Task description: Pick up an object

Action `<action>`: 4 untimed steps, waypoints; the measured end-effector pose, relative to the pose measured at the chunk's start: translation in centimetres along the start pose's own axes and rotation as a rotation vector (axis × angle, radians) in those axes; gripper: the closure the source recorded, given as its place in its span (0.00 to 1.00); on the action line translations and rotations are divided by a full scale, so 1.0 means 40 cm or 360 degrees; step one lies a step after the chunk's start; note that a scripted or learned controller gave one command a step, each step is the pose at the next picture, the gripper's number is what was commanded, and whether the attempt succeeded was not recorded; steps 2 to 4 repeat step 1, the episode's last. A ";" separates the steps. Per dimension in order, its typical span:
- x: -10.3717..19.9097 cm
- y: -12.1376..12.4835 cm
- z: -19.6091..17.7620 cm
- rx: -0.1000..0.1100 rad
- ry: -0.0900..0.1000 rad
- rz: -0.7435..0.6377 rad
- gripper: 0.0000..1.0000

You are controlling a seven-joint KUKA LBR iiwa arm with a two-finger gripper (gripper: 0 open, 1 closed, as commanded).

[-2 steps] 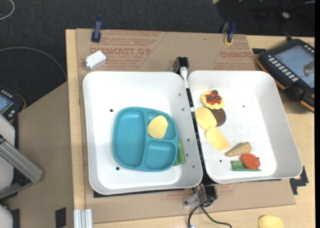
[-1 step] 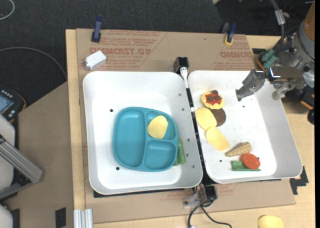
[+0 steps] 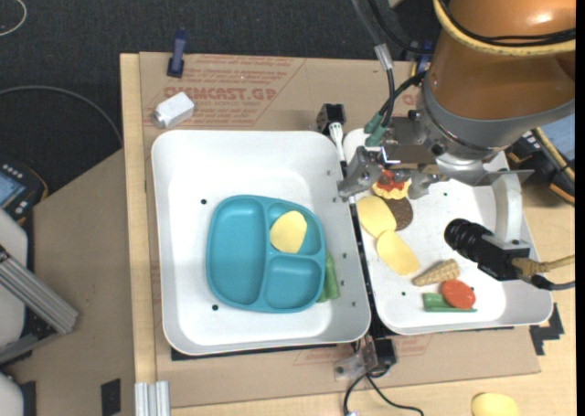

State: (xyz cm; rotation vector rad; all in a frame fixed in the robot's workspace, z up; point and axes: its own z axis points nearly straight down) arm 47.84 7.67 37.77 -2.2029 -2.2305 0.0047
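Arm: the grey and orange arm [image 3: 498, 48] comes in from the right and hangs over the upper left corner of the right bin [image 3: 402, 300].
Jaws: low over that corner, close to the wall shared with the left bin [image 3: 183, 222]; from where I stand I cannot tell whether they are wide or narrow.
Nearest thing: a small red and yellow piece [image 3: 391, 187] sits right under the jaws; I cannot tell whether it is gripped.
Below it: a brown disc [image 3: 402, 214] touches a pale yellow slice [image 3: 373, 215], and a second yellow slice [image 3: 398, 253] lies just beneath them.
Lower right bin: a waffle cone [image 3: 437, 272] lies on its side, with a red vegetable [image 3: 458, 293] just beside it and a green stalk [image 3: 446, 306] along its lower edge.
Left bin: a teal divided plate [image 3: 242, 250] lies flat in the middle.
On the plate: a yellow lump [image 3: 289, 232] in the upper right compartment.
Beside the plate: a green strip [image 3: 330, 279] against its right edge.
Table: a cardboard sheet [image 3: 238, 85] lies under both bins, with a small white block [image 3: 174, 110] and a blue clip [image 3: 176, 52] near its far left corner.
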 end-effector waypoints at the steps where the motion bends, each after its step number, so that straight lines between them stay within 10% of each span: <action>1: -0.017 0.004 -0.034 -0.0014 -0.0004 0.0019 1.00; 4: -0.017 0.004 -0.034 -0.0014 -0.0004 0.0019 1.00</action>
